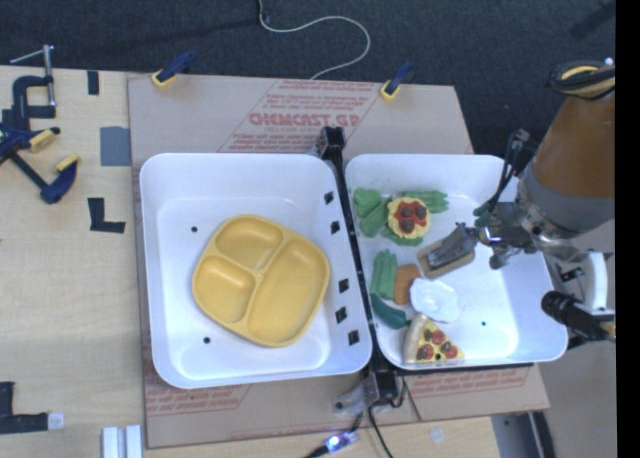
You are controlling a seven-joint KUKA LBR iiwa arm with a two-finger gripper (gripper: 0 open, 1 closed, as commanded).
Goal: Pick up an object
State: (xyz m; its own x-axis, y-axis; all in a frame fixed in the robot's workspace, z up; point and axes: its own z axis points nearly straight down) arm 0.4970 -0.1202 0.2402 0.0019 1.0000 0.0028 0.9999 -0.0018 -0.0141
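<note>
My gripper [446, 253] hangs over the middle of the right bin [500, 171], reaching in from the right. Just below it lie a white lump [434, 299] and an orange piece [405, 284]. A yellow and red round toy [408, 217] rests on green leaves [372, 210] just up and left of the gripper. A pizza slice toy [432, 343] lies near the bin's front wall. Green pieces [384, 274] line the bin's left side. Nothing shows in the gripper's grasp.
The left bin [165, 181] holds a yellow divided plate [261, 279]. A black divider with clips [344, 246] runs between the bins. The arm's grey and orange body [575, 161] stands over the right bin's right edge. Clamps [35, 141] sit at the far left of the bench.
</note>
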